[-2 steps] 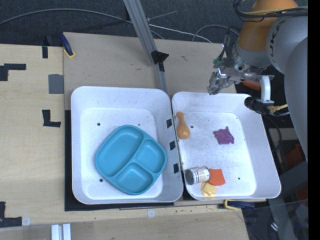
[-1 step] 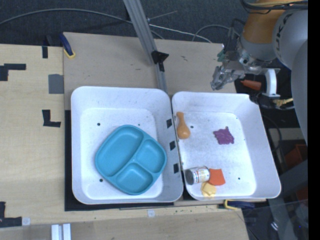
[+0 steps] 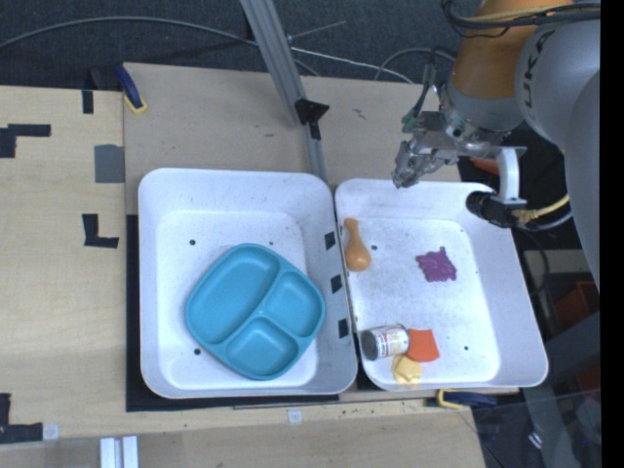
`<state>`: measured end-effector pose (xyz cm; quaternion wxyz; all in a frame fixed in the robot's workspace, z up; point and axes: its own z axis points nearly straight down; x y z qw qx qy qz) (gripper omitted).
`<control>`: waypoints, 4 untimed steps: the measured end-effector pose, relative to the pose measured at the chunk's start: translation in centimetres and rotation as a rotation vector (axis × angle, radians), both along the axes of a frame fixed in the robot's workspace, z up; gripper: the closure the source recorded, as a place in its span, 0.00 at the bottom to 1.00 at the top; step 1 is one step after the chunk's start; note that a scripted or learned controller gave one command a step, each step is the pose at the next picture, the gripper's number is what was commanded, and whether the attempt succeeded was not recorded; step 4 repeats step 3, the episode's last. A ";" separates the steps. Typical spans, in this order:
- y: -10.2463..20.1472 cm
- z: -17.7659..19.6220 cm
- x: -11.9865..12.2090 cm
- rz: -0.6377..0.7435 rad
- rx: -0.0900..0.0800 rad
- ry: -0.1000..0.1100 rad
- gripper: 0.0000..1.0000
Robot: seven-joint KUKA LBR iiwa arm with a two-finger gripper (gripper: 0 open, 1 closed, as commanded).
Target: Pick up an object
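The pale bench top looks like matt, unvarnished wood or plywood. The two shallow white bins, left and right, read as smooth moulded plastic with a faint speckling of grime. The sky-blue three-compartment plate is smooth plastic with a soft sheen. The small cylindrical can shows a shiny metal end. The tan gourd-shaped toy appears smooth, probably plastic. The ragged purple piece looks soft and matt, perhaps cloth or foam. The slanted grey pole has a brushed-metal look. The arm's orange band is glossy.
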<state>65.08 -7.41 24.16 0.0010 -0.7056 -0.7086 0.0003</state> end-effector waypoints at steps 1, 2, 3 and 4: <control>4.8 -1.3 -2.5 0.001 0.000 0.003 1.00; 9.7 -2.4 -4.6 0.001 0.000 0.003 1.00; 15.6 -2.2 -6.6 0.004 0.001 0.002 1.00; 15.6 -2.2 -6.6 0.004 0.001 0.002 1.00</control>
